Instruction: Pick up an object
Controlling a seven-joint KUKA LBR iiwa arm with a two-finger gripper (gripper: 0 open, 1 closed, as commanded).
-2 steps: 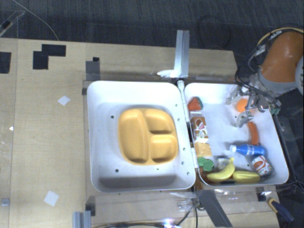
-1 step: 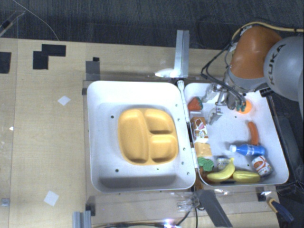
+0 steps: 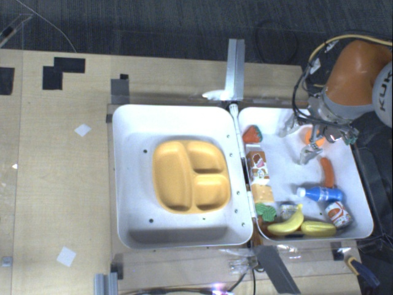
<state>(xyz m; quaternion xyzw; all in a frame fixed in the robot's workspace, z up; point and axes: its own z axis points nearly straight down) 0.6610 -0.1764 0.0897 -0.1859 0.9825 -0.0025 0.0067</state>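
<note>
Where dark carpet ends, a wooden bench [image 3: 55, 183] bears two bins [image 3: 123, 165].

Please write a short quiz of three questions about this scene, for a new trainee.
1. True or false: the yellow divided tray lies in the left bin.
2. What lies nearest the front wall of the right bin? A) banana B) strawberry C) sausage
3. Fill in: the gripper is above the ____ bin.

Key: 1 true; 2 A; 3 right.
</note>
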